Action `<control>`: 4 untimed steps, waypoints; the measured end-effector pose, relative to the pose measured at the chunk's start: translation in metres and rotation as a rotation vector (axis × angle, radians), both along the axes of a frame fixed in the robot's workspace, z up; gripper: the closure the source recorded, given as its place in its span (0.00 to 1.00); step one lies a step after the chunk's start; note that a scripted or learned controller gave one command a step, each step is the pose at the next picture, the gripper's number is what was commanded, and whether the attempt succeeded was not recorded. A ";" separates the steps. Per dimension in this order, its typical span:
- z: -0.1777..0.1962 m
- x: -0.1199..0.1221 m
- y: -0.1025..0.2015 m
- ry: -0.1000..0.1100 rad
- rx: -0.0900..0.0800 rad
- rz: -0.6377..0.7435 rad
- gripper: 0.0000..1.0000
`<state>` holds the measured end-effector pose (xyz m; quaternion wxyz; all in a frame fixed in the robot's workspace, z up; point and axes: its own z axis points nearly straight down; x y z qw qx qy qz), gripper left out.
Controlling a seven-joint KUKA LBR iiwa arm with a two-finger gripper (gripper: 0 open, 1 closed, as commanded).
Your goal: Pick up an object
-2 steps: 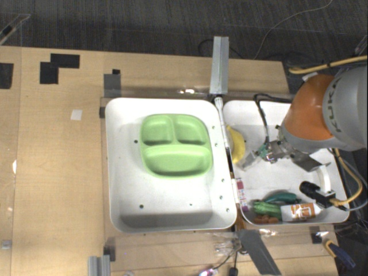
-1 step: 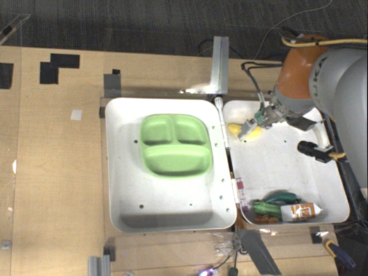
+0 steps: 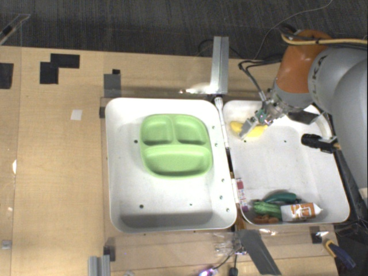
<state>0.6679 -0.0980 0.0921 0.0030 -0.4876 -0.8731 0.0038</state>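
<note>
So the arm (image 3: 322,68) comes in from the right and its gripper (image 3: 253,128) is down in the far-left corner of the right bin (image 3: 287,171), right on a yellow object (image 3: 244,129), maybe a banana. The tips overlap it, but it's too small and blurry to tell whether they're spread or clamped on it. At the near edge of that same bin sit 3 things bunched together: a green object (image 3: 280,198), something brownish-orange (image 3: 263,208), and a white and orange bottle (image 3: 300,211) lying on its side. The left bin (image 3: 123,154) has a green divided plate (image 3: 175,144) with 3 compartments, sitting flat around the middle.
</note>
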 end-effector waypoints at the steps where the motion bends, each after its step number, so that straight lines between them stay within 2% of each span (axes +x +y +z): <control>1: 0.012 0.004 0.002 -0.022 -0.003 0.007 1.00; 2: 0.010 -0.006 -0.011 -0.016 0.003 -0.059 1.00; 3: 0.012 0.003 0.004 -0.018 0.003 0.111 1.00; 4: 0.104 -0.014 0.060 -0.018 0.004 0.007 1.00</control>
